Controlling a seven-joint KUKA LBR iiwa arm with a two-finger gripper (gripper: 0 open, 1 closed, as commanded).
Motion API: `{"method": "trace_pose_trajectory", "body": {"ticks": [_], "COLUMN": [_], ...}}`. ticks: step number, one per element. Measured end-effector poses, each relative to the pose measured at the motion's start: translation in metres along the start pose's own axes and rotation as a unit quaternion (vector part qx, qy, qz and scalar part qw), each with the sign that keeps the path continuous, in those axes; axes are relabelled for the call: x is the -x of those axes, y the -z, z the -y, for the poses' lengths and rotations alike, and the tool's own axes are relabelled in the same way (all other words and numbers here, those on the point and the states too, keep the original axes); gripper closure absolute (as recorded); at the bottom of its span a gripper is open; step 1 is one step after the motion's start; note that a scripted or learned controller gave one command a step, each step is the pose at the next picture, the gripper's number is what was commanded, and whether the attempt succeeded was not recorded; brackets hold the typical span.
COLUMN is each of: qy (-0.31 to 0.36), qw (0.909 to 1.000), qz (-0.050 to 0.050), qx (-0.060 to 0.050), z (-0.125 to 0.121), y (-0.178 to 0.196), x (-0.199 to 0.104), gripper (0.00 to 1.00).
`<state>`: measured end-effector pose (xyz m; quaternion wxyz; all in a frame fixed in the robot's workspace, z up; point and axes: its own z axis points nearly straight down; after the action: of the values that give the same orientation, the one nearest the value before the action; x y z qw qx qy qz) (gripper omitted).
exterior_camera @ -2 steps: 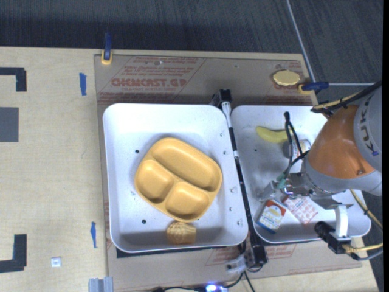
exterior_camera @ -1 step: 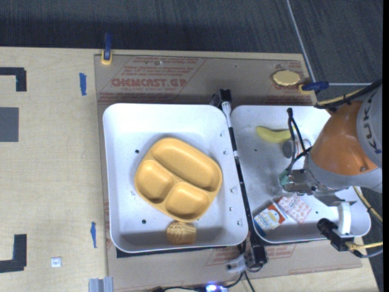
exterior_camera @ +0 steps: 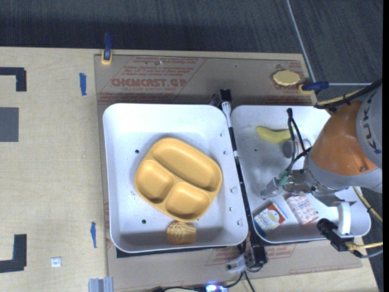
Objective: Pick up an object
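Camera view, near edge first: in the right bin (exterior_camera: 364, 224) lie two small printed packets, one blue, orange and white carton (exterior_camera: 270, 217) by the bin's near left corner and one red-and-white sachet (exterior_camera: 302, 208) just beside it. In the left bin (exterior_camera: 115, 163) one small tan woven ball (exterior_camera: 182, 231) rests near the front wall, touching the near edge of one large yellow three-compartment tray (exterior_camera: 177, 176) that takes up the bin's middle. Over the right bin the grey arm (exterior_camera: 343, 148) with its orange band reaches in from the right, and its gripper (exterior_camera: 281, 184) sits low above the bin floor, just behind the two packets; whether its jaws are apart or together cannot be told, and nothing is seen between them. Black cables loop up from the wrist. Farther back in the right bin lies one yellow banana (exterior_camera: 273, 134), partly crossed by a cable. Beyond the bins, on the brown board (exterior_camera: 182, 78), sits one round tan disc (exterior_camera: 286, 77).
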<state>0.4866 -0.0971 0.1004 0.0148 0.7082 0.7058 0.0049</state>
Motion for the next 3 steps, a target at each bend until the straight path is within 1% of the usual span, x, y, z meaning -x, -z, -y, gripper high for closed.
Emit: {"method": "trace_pose_trajectory", "body": {"ticks": [1, 2, 3], "qy": [0.001, 0.002, 0.001], "qw": [1.0000, 1.0000, 1.0000], "qz": [-0.002, -0.004, -0.002], "qx": [-0.003, -0.004, -0.004], "z": [0.0021, 0.0025, 0.0025], "y": [-0.0106, -0.0115, -0.0110], "x": [-0.0004, 0.0038, -0.0012], "gripper": [0.00, 0.00, 0.00]}}
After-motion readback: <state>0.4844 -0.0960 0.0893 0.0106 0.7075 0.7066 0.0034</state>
